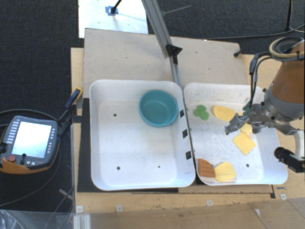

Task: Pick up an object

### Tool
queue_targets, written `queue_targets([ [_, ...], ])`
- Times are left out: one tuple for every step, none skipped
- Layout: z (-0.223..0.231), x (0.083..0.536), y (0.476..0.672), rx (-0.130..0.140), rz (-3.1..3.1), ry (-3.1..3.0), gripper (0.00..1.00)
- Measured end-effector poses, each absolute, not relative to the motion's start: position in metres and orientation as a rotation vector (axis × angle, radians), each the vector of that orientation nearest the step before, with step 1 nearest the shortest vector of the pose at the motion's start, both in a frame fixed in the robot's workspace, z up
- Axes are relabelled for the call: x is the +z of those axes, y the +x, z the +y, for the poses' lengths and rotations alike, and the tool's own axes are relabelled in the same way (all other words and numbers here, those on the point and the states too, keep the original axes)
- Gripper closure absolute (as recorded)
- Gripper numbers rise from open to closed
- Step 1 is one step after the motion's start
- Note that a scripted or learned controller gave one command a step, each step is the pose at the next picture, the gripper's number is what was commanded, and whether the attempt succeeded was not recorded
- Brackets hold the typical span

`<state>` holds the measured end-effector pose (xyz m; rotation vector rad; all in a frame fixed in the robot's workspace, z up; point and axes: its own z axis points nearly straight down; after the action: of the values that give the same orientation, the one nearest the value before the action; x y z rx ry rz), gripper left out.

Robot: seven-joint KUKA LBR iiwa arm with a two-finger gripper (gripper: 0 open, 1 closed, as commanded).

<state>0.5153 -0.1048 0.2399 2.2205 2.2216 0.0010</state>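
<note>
The gripper [237,126], fingers' spread unclear, hovers just above the flat yellow slice [244,142]; it might skid off.

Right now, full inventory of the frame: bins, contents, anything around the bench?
bins: 2, white, side by side on the bench, left bin, right bin
bowl: 1, teal, left bin, back right
green piece: 1, green, right bin, back left
yellow oval: 1, yellow, right bin, back
yellow slice: 1, yellow, right bin, middle
brown piece: 1, brown, right bin, front left
yellow round: 1, yellow, touching the brown piece
pendant: 1, grey, left of bench
gripper: 1, grey, over right bin
</note>
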Motion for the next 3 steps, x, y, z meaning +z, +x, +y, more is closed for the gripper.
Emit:
queue_targets([
  [-0.106,0.184,0.524,-0.003,2.223,2.223,0.00],
  [-0.115,0.127,0.525,-0.004,2.223,2.224,0.00],
  [-0.115,0.089,0.525,-0.002,2.223,2.222,0.00],
])
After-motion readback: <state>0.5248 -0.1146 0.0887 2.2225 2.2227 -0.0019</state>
